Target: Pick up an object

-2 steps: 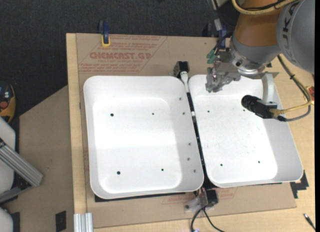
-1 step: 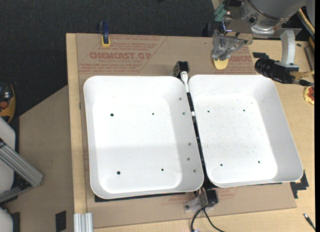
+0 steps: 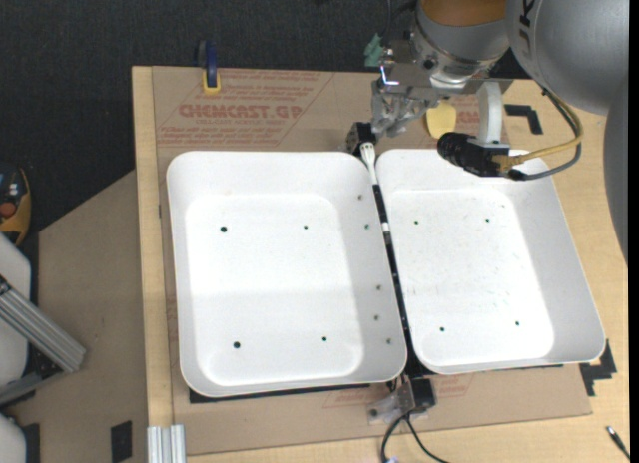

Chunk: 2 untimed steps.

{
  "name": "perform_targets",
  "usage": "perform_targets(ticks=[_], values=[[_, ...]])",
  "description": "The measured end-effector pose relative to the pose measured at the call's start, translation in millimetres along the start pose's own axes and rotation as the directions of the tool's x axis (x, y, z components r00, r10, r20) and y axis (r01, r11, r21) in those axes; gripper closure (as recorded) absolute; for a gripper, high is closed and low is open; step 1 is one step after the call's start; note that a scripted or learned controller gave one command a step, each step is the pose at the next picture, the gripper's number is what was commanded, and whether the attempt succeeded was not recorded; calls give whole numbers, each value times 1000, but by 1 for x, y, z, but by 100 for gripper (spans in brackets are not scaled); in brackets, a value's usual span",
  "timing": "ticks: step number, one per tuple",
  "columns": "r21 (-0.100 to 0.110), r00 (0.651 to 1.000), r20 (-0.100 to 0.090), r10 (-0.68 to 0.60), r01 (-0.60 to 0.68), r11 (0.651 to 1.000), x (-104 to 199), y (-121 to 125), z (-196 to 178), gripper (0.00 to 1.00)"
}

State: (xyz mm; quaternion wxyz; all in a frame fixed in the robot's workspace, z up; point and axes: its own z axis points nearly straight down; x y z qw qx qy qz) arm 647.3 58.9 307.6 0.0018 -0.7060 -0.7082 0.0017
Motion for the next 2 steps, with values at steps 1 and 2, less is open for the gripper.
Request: perform_targets(ticks=[1,2], values=[[-4,1000,0,5,-5,1000,-18,-16,-21,100],[-16,1000,7,16,-16,1000,-147,-22,-93,100]])
